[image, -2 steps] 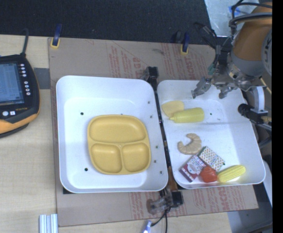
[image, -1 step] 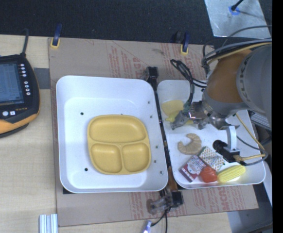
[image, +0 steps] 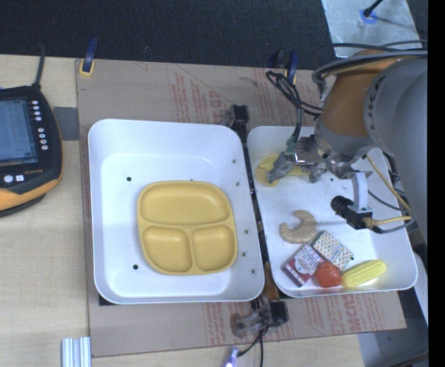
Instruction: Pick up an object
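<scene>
Hand (image: 299, 167) low over right bin's (image: 406, 277) far end, finger state unclear.

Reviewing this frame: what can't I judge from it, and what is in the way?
- Yellow object at the right white bin's far left corner: partly covered by the gripper, so its shape and any grasp are unclear.
- Small red packet and checkered packet: print too small to read.
- Grey arm: cut off by the right edge.
</scene>
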`<state>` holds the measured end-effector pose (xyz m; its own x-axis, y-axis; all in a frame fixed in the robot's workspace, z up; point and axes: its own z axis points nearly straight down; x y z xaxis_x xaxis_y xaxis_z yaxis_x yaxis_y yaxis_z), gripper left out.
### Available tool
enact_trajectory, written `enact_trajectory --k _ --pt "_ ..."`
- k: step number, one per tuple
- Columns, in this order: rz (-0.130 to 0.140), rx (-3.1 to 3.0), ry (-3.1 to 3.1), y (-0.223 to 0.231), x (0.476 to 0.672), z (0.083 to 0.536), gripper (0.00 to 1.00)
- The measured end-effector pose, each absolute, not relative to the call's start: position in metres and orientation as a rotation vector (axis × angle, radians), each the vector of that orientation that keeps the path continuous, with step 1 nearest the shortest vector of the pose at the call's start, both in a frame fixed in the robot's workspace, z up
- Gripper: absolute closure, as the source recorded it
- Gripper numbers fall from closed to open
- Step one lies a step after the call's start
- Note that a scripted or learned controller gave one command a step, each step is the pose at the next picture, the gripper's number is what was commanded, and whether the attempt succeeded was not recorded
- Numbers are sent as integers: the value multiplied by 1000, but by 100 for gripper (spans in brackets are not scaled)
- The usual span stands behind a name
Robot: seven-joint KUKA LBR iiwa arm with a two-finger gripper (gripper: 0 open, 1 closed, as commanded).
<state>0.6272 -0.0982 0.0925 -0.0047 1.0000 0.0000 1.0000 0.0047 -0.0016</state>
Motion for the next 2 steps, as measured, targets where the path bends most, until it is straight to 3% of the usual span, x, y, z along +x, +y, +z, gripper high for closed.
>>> enact_trajectory --k 1,2 --pt "11 -2206 -2221 -112 655 91 0" --pt "-3 -2224 -2228 -150 658 191 0"
